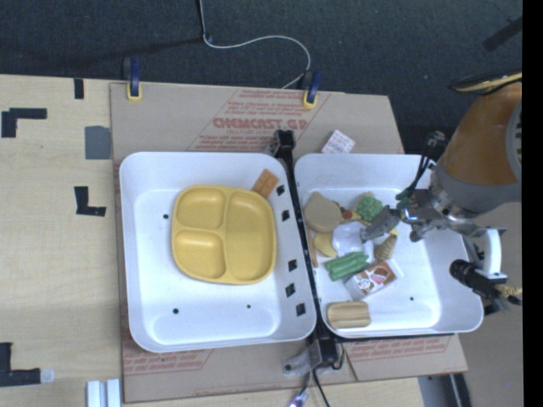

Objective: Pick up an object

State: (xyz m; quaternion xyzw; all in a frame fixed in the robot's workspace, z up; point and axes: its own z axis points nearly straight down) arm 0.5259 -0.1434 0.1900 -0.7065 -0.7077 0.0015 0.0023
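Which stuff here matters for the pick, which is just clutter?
In play:
pincer
right bin
green toy
tan block
printed packet

Lying about:
yellow divided plate in left bin
paper tag on cardboard
blue clamp

Dark carpet [356, 24] behind wooden bench [51, 253].

Red print on the cardboard sheet [254, 121], at its far edge beyond the bins, reads roughly "CHEMCAST GP"; the small printed packet [373, 280] in the right bin is illegible.

Yellow tray [225, 233] — white bins [144, 312]
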